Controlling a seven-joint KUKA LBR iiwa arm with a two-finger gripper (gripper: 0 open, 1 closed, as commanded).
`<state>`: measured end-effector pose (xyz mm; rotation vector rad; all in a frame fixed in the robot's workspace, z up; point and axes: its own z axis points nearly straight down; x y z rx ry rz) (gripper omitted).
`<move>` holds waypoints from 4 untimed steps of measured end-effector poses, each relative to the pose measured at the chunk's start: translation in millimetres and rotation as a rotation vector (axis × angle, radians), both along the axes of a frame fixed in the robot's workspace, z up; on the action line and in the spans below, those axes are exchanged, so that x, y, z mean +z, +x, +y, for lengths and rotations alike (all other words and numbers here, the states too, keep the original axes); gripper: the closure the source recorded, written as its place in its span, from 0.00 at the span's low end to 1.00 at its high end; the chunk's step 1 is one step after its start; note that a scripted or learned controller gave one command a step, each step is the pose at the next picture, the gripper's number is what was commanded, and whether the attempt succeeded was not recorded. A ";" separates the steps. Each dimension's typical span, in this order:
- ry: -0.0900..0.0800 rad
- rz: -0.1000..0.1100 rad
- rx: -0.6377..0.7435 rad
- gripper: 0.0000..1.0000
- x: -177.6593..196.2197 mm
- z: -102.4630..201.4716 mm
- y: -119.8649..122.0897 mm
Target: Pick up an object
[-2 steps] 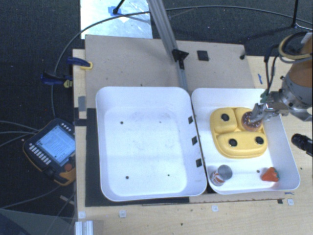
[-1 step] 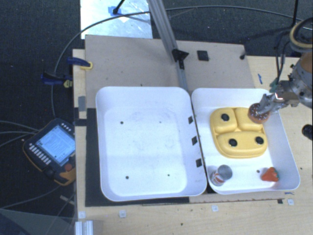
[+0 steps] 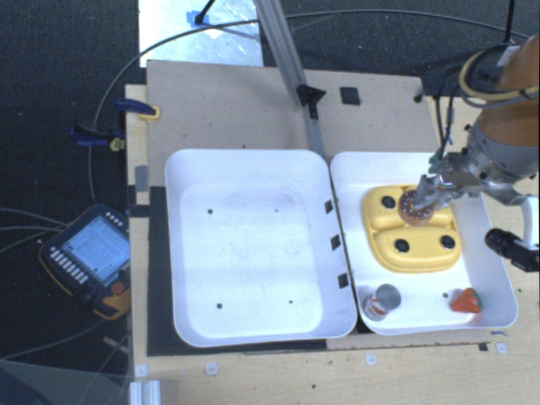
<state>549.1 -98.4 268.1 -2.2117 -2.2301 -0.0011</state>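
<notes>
Now hovering at the yellow tray (image 3: 411, 245) in the right bin (image 3: 354, 226), gripper (image 3: 419, 202) over a brown ring (image 3: 414, 213), grip unreadable.

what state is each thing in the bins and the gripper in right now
gripper: low over the yellow block, at a small brown round piece
yellow block: lying flat in the right bin, dark holes facing up
small brown round piece: on top of the yellow block
small metal can: on its side near the front wall
red and orange toy: resting at the front right corner
left bin: level on the bench
</notes>
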 end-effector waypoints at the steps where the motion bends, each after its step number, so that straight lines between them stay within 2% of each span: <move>1: 0.000 -0.001 0.002 1.00 3.5 54.2 -5.3; 3: 0.000 0.000 -0.001 1.00 -12.9 150.2 -37.7; 4: 0.001 -0.001 0.001 1.00 -18.0 193.6 -38.5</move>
